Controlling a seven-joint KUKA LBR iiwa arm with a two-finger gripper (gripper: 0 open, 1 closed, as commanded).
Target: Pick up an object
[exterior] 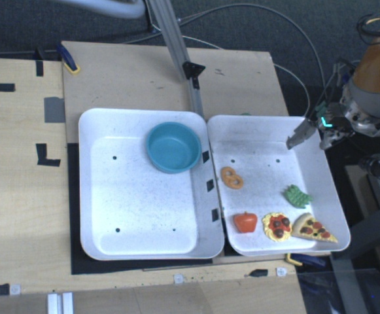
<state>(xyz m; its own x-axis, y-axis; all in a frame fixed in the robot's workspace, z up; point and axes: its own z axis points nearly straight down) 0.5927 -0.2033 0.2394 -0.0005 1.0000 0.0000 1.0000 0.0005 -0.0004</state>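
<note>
My gripper (312,137) hangs over the far right rim of the right bin (255,136), open with nothing between its fingers (298,137). In that bin lie a brown pretzel (231,178), a green leafy piece (297,195), a red tomato-like toy (245,222), a small round pizza (276,226) and a pizza slice (314,228). The toys sit toward the bin's near half, well below the gripper in the camera view. A blue bowl (173,147) stands at the far right corner of the left bin (111,201).
A slanted metal pole (176,41) crosses above the bins' far edge. Cables (294,38) trail over the bench behind the right bin. A yellow clamp (69,61) sits at the bench's far left corner.
</note>
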